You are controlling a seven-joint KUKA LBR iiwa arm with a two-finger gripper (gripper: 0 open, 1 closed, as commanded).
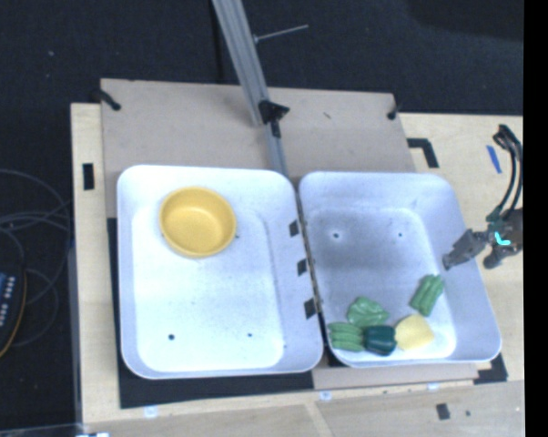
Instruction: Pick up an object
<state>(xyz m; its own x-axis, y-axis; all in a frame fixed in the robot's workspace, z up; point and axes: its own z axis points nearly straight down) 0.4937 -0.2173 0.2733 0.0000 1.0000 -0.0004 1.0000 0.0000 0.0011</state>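
The pincer (471,248) sits at the right edge of the view, over the right rim of the right bin (374,198), with nothing between its fingers; whether those fingers are spread or pressed together cannot be told at this size. The candidate objects lie clustered in the near right corner of that bin: a green ridged piece (428,292) standing apart toward the right wall, a light green piece (367,312), a second green ridged piece (346,336), a dark green block (380,340) and a yellow piece (415,333), the last three touching or nearly touching one another. The left bin (210,335) holds a yellow bowl (198,221) in its far left part, well apart from the pincer. Judged from this layout, the pick has not yet begun. Probable faults: a descent into the cluster may wedge a finger against a neighbouring piece and push the group apart instead of enclosing one item; a descent close to the bin wall may strike the rim (the green ridged piece near the right wall is the most exposed to this); rounded, smooth pieces may squirt out as the fingers close. The isolated ridged piece appears the safest target. No brand, label or legible writing can be read on the bins, the objects or the table (347,126).
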